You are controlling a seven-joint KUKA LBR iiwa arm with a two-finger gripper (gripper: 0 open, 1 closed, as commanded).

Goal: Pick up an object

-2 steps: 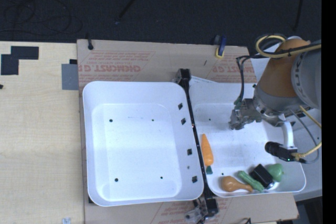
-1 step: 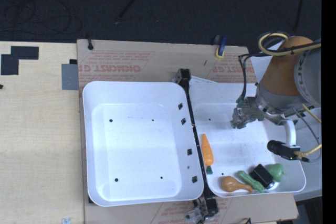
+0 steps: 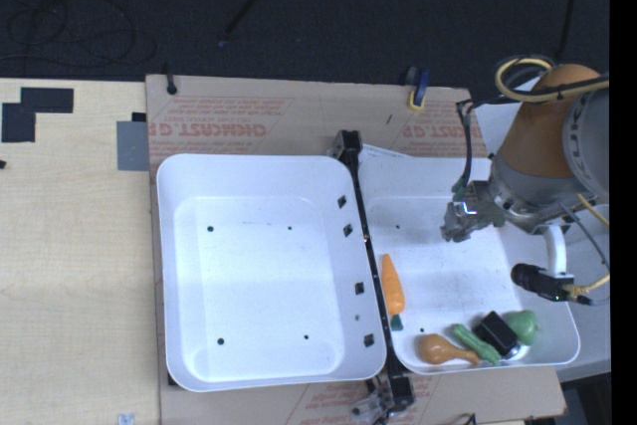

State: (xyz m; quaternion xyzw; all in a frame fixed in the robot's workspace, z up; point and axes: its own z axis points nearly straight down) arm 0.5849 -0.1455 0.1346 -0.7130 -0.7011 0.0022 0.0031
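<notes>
Orange, carrot-shaped piece [image 3: 392,284] lying just below and left of the tool [image 3: 460,222] in the camera view, alongside the wall that the right bin [image 3: 438,286] shares with the left bin [image 3: 259,264]. Hovering over bare bin floor, with nothing visibly held; open or closed, cannot tell from this angle.

Farther below the tool, at the bin's near edge, a tight cluster: tan pear-shaped piece [image 3: 443,348], long green piece [image 3: 476,341], black block [image 3: 496,331] and round green piece [image 3: 520,323], touching or overlapping.

Probably best to go for the orange piece, lying apart from the cluster. Line up across its narrow width, not along its length. Keep off the wall beside it when descending, since little room on that side. Drop low enough to close around the middle, then lift straight up and check that something actually comes along.
</notes>
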